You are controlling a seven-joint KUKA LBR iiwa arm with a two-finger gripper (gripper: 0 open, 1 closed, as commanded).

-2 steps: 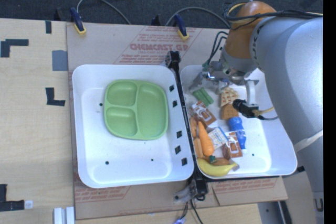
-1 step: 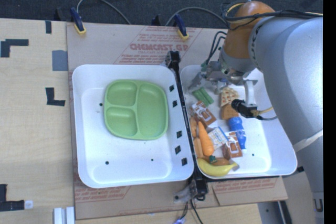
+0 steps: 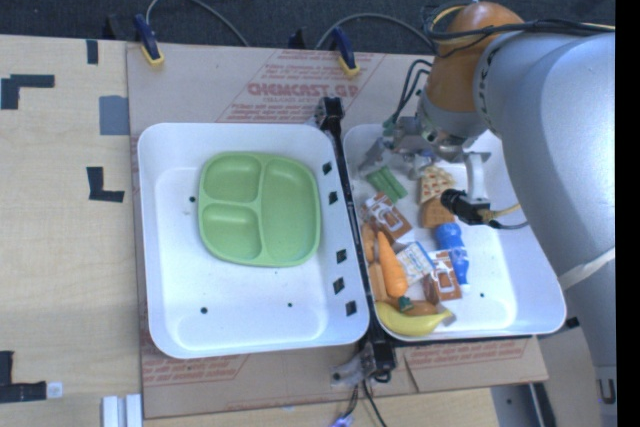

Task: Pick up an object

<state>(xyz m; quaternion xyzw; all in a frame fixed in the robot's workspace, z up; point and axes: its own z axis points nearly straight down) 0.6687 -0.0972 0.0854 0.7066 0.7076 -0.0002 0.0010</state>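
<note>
The right bin (image 3: pixel 510 300) holds a heap of small items. Among them are a green piece (image 3: pixel 386 182), a tan cracker (image 3: pixel 435 183), a brown chunk (image 3: pixel 437 212), a blue item (image 3: pixel 449 237), a snack packet (image 3: pixel 385 214), an orange carrot (image 3: pixel 390 265) and a yellow banana (image 3: pixel 411 319). My gripper (image 3: pixel 388 153) hangs low over the bin's far left corner, just above the green piece. Nothing can be seen held in it.
The left bin (image 3: pixel 170 295) carries a green divided plate (image 3: pixel 260 208). A black divider (image 3: pixel 343 215) runs between the two bins. The grey arm (image 3: pixel 550 115) covers the right bin's far right side. Cables and clamps lie along the bench's far edge.
</note>
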